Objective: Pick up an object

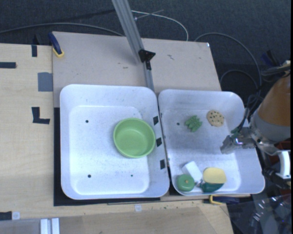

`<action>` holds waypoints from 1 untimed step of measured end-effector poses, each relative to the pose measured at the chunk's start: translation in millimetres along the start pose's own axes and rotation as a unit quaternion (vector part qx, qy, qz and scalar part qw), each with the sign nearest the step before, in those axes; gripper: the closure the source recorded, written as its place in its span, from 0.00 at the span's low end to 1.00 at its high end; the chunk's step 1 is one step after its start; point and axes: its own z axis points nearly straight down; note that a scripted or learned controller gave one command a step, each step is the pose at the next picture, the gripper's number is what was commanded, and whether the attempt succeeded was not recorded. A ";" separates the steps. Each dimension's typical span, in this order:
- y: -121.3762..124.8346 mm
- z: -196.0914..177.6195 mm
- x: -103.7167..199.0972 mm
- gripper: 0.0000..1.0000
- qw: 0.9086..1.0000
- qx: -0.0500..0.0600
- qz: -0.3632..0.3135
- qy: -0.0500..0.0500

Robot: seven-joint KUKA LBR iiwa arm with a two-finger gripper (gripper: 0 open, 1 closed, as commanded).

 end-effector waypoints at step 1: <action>-1.8 -55.7 -6.9 1.00 1.000 -0.001 0.000 -0.001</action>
